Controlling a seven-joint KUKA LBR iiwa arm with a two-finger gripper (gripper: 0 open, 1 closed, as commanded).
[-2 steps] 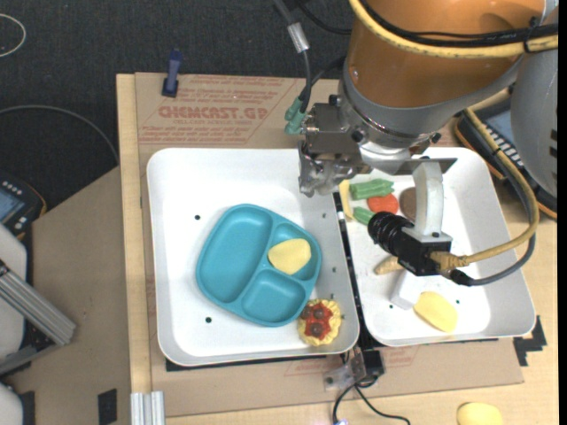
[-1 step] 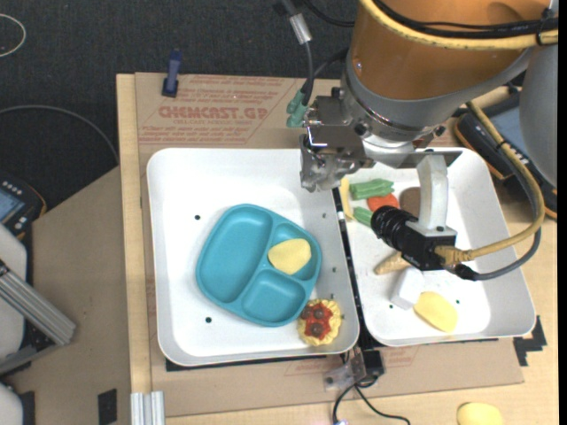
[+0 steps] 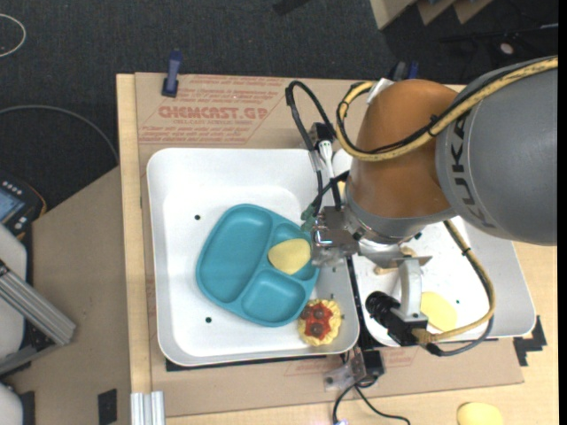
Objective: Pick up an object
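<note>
A teal divided plate (image 3: 241, 264) lies tilted in the left bin (image 3: 177, 193). A pale yellow rounded piece (image 3: 289, 255) rests on the plate's right side. A red and yellow toy (image 3: 320, 320) sits in that bin's front right corner. My gripper (image 3: 321, 237) hangs low over the plate's right edge, right beside the yellow piece, at the wall between the two bins. The orange wrist band (image 3: 399, 158) hides what lies under it. A flat yellow piece (image 3: 438, 310) lies in the right bin (image 3: 505, 312).
Black cables (image 3: 306, 122) loop from the wrist over the left bin's back right corner. A blue clip (image 3: 171, 73) sits on the cardboard sheet (image 3: 221, 104) behind the bins. Another yellow object (image 3: 478, 413) lies on the bench front right.
</note>
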